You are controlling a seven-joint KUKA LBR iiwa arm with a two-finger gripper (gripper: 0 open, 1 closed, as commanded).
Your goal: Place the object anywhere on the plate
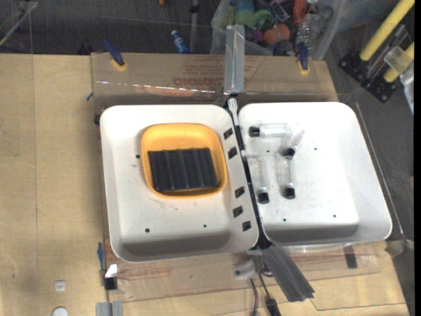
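Observation:
An orange-yellow plate with rounded corners lies in the left white bin. On it rests a dark, ribbed rectangular block, lying flat and covering most of the plate's centre and front. The plate's rim shows all round the block.
The right white bin holds several clear tubes with black caps: one near its back left, one in the middle and one along the divider. A clear box of colourful toys stands behind the bins.

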